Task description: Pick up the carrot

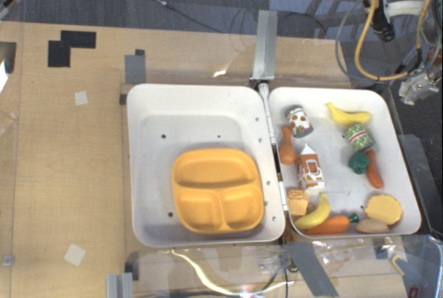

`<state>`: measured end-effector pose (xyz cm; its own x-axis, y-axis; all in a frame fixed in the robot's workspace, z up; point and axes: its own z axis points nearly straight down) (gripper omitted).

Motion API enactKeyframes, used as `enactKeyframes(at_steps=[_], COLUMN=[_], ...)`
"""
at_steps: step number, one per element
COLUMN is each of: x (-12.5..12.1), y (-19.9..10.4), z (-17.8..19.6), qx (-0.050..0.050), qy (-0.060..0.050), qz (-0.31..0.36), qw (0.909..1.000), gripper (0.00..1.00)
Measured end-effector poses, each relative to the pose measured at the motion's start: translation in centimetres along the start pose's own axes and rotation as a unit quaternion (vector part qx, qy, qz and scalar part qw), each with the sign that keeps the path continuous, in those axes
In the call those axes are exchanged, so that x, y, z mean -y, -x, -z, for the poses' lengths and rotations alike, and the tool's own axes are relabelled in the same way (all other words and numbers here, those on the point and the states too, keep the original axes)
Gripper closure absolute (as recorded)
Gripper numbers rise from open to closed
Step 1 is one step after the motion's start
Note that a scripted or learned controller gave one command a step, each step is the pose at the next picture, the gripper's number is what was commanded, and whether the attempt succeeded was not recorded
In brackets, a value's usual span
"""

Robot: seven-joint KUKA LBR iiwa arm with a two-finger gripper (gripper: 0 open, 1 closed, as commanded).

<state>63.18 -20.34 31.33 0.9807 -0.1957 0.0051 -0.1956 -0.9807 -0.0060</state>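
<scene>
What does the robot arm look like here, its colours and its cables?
At the upper right, the arm shows a whitish part. A yellow cable loops beside it and carries a black fitting. Lower down there is a silvery metal piece.

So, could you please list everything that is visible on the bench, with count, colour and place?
bins: 2, white, side by side on the bench; left bin, right bin
divided plate: 1, orange-yellow, in the left bin
carrot: 1, orange with green top, right side of the right bin
bananas: 2, yellow; one at the far side, one at the near edge
cans: 2, far part of the right bin; one red and white, one green and red
carton: 1, white and orange, middle of the right bin
cables: yellow, upper right
robot arm: right edge, outside the bins
</scene>
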Motion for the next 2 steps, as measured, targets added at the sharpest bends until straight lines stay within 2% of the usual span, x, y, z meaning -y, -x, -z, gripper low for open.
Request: enactKeyframes(at_steps=[1,2], x=[-0.8,-1.7], y=[3.1,7.2], z=[-10.5,-16.5], qx=[0.004,0.004], qy=[0.000,0.001], qz=[0.000,-0.003], qw=[1.0000,1.0000], gripper=[1.00,1.00])
